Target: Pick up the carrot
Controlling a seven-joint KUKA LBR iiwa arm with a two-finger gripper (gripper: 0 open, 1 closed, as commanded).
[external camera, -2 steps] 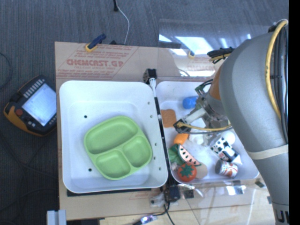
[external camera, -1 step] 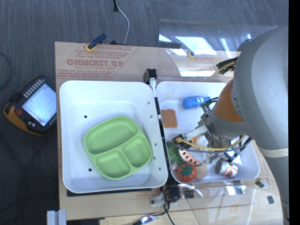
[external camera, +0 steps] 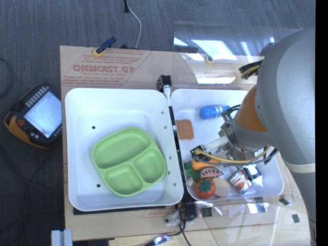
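The carrot (external camera: pixel 203 165) is orange with a green leafy end and lies near the left wall of the right bin (external camera: pixel 225 93), in its front half. My gripper (external camera: pixel 221 152) hangs low over the bin just right of and above the carrot, wrapped in yellow and black cables. It is close to the carrot's right end, and I cannot make out whether they touch. The grey arm (external camera: pixel 287 96) with its orange band covers the right side of the bin.
A red tomato (external camera: pixel 205 188), a pale egg-shaped item (external camera: pixel 223 187) and a small can (external camera: pixel 240 181) sit along the front of the right bin. A blue bottle (external camera: pixel 211 111) and a brown square (external camera: pixel 184 129) lie further back. The left bin (external camera: pixel 82 106) holds a green divided plate (external camera: pixel 129 160).
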